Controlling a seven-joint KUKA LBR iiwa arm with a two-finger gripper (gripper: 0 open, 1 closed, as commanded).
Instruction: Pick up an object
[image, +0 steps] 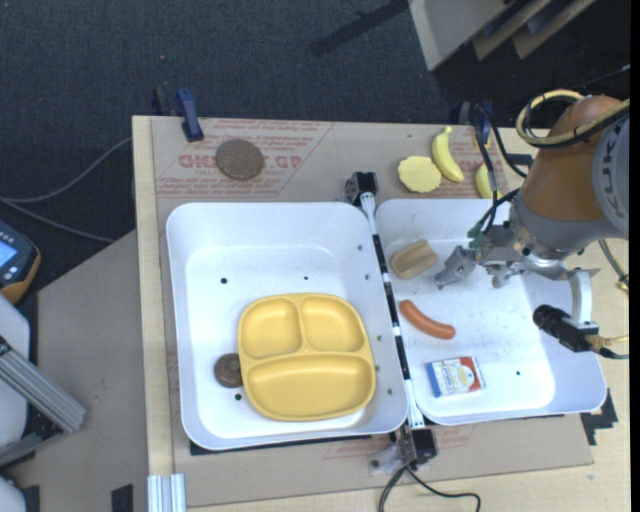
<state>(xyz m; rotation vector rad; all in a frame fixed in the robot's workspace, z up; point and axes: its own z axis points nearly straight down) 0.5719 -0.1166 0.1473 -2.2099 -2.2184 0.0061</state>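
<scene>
Where tray (300, 355) overlaps, cookie (228, 371) half-hidden

The arm (575, 170) is extended in from the right, wrist bent down, with the gripper (475, 268) hung low and nothing seen held.

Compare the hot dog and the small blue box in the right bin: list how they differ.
The hot dog is long, rounded and orange-red; the small blue box is flat, rectangular and blue and white with a printed face. The hot dog lies nearer the divider between the bins, on a slant; the box lies nearer the bin's front edge, almost square to it. Both rest loose on the right bin floor, apart from the gripper.
</scene>
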